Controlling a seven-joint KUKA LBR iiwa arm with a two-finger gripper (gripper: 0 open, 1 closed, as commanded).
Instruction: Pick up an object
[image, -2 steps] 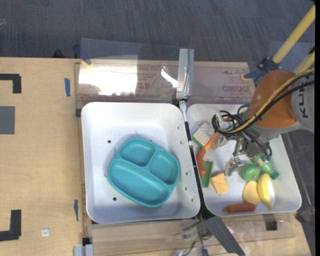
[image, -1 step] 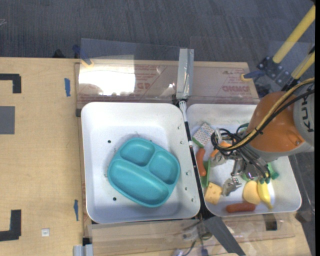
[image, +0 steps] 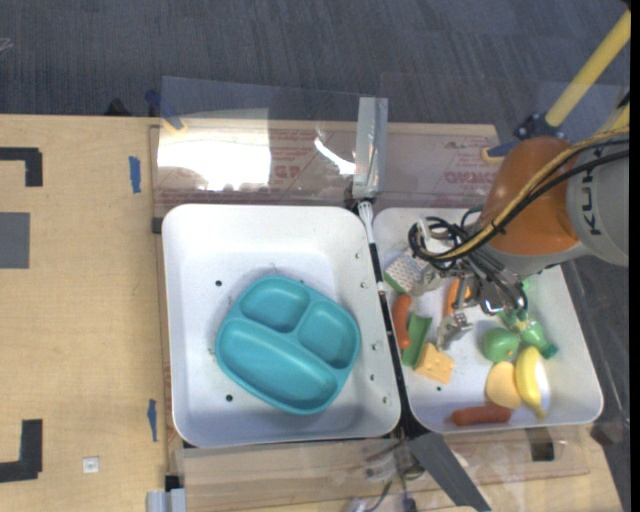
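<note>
Right bin (image: 585, 385): gripper (image: 458, 325) above cheese (image: 434, 364)

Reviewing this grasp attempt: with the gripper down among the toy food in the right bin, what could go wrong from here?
1. The gripper sits in a tight cluster: carrot, green pepper and cheese wedge lie close together, so it may catch two items or nudge them all aside.
2. The target itself is unclear, so a close could well come up empty.
3. The cable loop hangs low near the bin divider and might snag.
</note>
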